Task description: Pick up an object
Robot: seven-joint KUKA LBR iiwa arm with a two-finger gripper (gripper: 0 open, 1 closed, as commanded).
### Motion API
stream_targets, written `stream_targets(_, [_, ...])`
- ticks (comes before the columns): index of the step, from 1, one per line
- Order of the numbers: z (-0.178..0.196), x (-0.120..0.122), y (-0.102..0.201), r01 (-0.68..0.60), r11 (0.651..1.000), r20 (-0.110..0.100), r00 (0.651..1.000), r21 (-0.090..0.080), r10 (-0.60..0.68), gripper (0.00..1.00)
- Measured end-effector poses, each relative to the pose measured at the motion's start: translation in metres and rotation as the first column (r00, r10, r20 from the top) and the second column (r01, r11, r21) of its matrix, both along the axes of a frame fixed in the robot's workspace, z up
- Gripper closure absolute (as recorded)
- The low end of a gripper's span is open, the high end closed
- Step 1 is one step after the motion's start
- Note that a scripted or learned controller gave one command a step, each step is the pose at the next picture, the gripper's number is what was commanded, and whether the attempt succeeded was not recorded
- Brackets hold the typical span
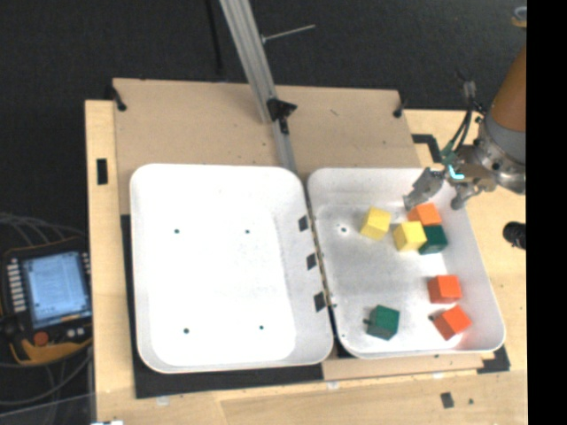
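The right bin (pixel 354 193) holds several small blocks. One yellow block (pixel 376 223) lies alone near the middle. Beside it, a second yellow block (pixel 409 235), an orange block (pixel 428 212) and a dark green block (pixel 434 240) are clustered together. Two orange blocks (pixel 445 288) (pixel 452 322) lie by the right wall, and a green block (pixel 383 321) sits near the front. My gripper (pixel 439 193) hangs over the bin's back right part, just behind the orange block of the cluster. Its fingers stand spread, open, with nothing between them.
The left bin (pixel 217 264) lies next to the right one, with a row of small clips along the shared edge. A slanted metal rail (pixel 252 51) rises behind the bins. A handheld pendant (pixel 53 290) sits off the bench at left.
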State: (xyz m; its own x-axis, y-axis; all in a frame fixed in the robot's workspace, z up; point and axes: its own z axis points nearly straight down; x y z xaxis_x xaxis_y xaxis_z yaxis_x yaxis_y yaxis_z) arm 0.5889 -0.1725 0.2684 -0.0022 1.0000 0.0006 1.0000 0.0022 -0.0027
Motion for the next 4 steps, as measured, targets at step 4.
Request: stream_targets(4, [-0.146,0.01,-0.003,0.004,1.0,0.015,1.0,-0.012,-0.004,0.0])
